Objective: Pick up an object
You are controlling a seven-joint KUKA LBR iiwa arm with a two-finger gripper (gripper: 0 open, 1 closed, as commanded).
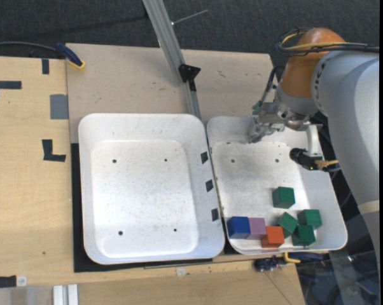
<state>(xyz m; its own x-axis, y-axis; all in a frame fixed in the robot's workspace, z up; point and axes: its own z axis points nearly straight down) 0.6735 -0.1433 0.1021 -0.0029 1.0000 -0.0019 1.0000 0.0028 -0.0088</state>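
Camera view: end effector (260, 132) at right bin (242, 127) rim

The one camera is fixed above the bench (134, 75) and looks down at a slant. It takes in both white bins: the left bin (90, 138) and the right bin (334, 227). The arm (350, 100) enters from the right edge.

The tool (260, 131) hangs over the right bin's (242, 170) far rim; blocks (283, 197) cluster at its near edge
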